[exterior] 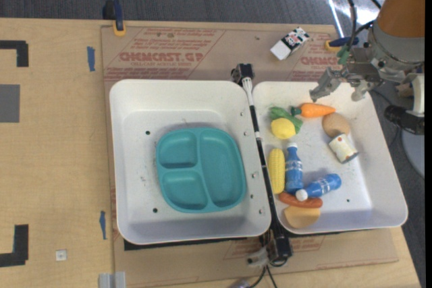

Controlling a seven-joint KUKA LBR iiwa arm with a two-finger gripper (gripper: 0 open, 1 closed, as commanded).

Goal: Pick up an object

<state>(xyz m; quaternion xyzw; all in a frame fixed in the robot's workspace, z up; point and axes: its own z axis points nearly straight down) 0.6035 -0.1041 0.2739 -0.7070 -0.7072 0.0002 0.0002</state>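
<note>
My gripper [341,88] hangs over the far edge of the right bin [378,172], fingers spread open with nothing between them. Just below and to its left lies an orange carrot [316,110]. A brown potato [335,123] and a small white can [343,147] sit nearer the front. A yellow lemon [283,127] rests beside a green leafy piece [279,112]. Further forward are a corn cob [276,170], two blue bottles [293,168] [322,186], a red pepper [300,199] and an orange slice [302,216].
The left bin [128,145] holds a teal divided plate [200,169]. A black clamp [242,72] sits where the bins meet at the back. A small white carton [289,43] lies on the board behind the right bin.
</note>
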